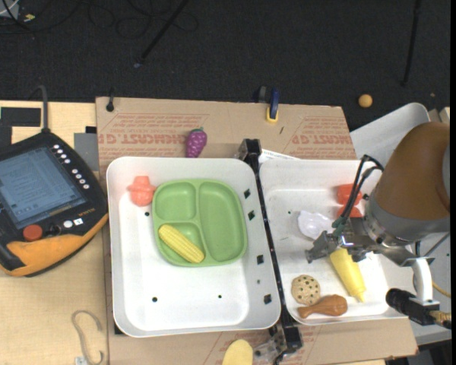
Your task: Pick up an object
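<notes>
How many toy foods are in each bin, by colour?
Left bin:
Yellow: 1, corn
Orange-pink: 1, toy
Right bin:
Yellow: 1, bottle
Brown: 2, cookie, drumstick
Red: 1, toy
Clear: 1, piece
Total: 7

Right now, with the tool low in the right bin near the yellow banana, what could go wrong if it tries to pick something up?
1. The tool sits at the upper end of the long yellow plastic banana; a grip so far off centre may let it swing or slip out.
2. The round chocolate-chip cookie and brown toy chicken drumstick lie close beside the banana, so they could be pushed or caught too.
3. The black cable looping over the wrist might snag.
</notes>
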Controlling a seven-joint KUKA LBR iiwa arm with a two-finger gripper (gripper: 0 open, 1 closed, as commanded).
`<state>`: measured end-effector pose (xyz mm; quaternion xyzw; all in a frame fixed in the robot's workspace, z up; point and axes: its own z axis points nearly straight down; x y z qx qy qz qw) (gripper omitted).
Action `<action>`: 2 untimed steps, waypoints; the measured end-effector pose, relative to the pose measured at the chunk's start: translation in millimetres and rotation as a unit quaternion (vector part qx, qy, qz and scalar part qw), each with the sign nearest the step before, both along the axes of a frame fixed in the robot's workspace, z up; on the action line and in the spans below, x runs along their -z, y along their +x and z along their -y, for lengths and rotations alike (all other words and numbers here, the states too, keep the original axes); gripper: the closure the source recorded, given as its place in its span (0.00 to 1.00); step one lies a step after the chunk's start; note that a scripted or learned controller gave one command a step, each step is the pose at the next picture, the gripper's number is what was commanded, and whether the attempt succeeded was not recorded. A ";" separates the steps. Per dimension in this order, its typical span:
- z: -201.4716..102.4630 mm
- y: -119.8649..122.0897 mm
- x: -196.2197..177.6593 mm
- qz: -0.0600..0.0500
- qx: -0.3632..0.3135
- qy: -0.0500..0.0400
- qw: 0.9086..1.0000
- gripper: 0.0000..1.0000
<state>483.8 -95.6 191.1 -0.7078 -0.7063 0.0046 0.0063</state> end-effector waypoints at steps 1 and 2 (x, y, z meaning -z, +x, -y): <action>0.6 3.0 -6.0 0.007 -0.001 -0.001 1.000 0.00; -7.7 -4.8 42.8 0.003 -0.002 0.000 1.000 0.00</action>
